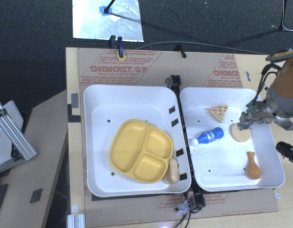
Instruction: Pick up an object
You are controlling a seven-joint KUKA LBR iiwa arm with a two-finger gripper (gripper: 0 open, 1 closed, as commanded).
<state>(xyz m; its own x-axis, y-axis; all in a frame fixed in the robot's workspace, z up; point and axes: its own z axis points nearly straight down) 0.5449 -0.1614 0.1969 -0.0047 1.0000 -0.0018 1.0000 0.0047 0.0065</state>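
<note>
I have the jaws (pixel 245 122) low in the right white bin (pixel 232 182), near the bench's right edge, directly above or against the pale round flat disc, a cookie-like piece (pixel 240 135). From my slanted camera I cannot tell whether they are spread or closed, and I see nothing gripped between them. The disc lies flat on the bin floor, partly hidden under the tool.

Other candidates in that bin: a small blue plastic bottle with a white cap (pixel 207 137) lying on its side toward the middle divider, a tan wedge like a pizza slice (pixel 218 112) toward the bench's far edge, and an orange-brown toy drumstick (pixel 252 166) toward the near right corner. The left white bin (pixel 99 184) carries a yellow sectioned plastic tray (pixel 141 149) with a beige bread-roll shape (pixel 172 170) touching its near right corner.

My worries from here: the disc is thin and flat, so the tips may close over it and slide off, or press it down and come up bare. It also sits close to the bin's right wall, so a slightly offset descent could catch the rim. The drumstick and bottle lie well apart, so I judge nudging them unlikely.
</note>
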